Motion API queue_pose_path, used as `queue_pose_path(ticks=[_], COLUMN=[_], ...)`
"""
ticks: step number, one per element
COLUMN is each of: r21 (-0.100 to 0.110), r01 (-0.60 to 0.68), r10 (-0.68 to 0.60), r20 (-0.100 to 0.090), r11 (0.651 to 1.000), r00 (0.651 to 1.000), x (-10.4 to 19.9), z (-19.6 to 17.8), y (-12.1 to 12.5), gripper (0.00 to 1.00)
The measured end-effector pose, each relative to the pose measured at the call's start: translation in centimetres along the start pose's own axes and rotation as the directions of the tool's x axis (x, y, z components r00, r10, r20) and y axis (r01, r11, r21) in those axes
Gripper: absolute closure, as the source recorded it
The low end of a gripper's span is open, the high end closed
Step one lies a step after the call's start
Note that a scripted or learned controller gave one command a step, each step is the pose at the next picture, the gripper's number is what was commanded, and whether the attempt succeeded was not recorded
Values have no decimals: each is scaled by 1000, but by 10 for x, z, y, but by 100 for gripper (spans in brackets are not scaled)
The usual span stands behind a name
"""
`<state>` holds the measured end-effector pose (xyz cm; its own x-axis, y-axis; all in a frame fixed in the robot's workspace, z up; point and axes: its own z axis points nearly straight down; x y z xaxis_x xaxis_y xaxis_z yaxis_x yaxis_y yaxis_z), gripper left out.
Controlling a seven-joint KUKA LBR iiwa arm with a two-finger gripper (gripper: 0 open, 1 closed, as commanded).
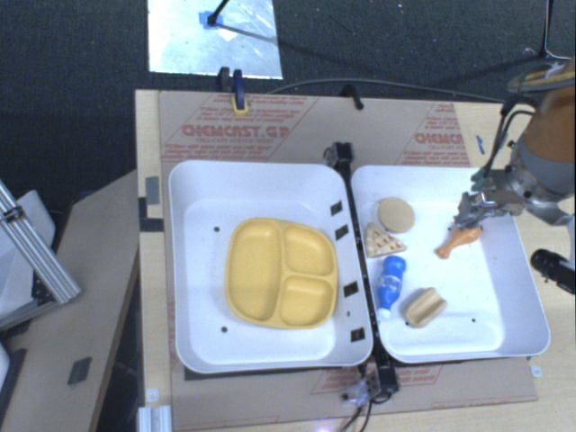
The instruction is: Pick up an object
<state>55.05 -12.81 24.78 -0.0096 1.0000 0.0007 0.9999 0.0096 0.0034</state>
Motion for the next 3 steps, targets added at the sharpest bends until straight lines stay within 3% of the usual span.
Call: queue_pose_path(ticks=[3], r21=[1], r01=[0], r10=[0], r20=[-1], r11=[1000], r00=[1000], x=[155], z=[-3], y=[0], gripper=[100])
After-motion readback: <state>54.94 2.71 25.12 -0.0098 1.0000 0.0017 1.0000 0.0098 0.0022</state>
